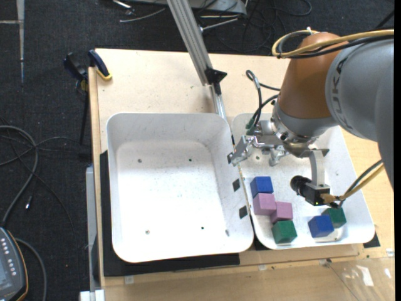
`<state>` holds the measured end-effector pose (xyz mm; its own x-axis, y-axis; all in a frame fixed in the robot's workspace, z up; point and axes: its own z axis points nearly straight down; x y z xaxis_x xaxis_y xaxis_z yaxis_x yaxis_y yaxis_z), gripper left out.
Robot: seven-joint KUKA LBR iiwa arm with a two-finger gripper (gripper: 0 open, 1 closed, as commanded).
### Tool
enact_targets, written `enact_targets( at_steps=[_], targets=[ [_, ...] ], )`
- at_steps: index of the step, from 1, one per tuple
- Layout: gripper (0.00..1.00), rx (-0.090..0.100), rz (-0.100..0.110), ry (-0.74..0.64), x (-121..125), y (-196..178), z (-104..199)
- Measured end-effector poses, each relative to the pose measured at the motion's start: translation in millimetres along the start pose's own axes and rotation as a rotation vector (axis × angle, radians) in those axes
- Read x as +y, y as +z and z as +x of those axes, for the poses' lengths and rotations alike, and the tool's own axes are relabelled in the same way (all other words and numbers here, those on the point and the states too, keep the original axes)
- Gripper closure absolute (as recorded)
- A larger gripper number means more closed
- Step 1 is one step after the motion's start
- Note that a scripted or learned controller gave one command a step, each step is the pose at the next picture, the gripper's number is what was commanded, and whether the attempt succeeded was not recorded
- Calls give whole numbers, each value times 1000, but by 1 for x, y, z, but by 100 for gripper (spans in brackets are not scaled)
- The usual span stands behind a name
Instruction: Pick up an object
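A grey robot arm (351,86) with an orange band reaches in over a pale wooden table (150,80) that carries two shallow white bins side by side. Its hand (260,149) hangs above the far part of the right bin (357,231), close to the wall shared with the left bin (169,180); whether the hand is spread or closed cannot be told from this angle, and nothing is seen held in it.

The blocks lie toward the table's near right corner. A blue block (262,185) sits nearest the hand, touching a light purple block (264,203), which adjoins a pink block (282,211). A green block (284,231) rests just in front of them. Nearer the right edge, a second blue block (321,226) touches a second green block (337,216).

A slanted aluminium rail (188,30) crosses the table's far edge. A black and yellow clamp (88,64) grips the far left corner. Dark carpet strewn with black cables (25,149) surrounds the table.
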<state>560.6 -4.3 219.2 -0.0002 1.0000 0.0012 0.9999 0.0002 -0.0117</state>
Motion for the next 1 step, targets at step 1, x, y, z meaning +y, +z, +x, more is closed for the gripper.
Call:
enact_targets(
  at_steps=[1],
  targets=[
    [0, 0, -18, -5, -36, -77, 22]
  ],
)
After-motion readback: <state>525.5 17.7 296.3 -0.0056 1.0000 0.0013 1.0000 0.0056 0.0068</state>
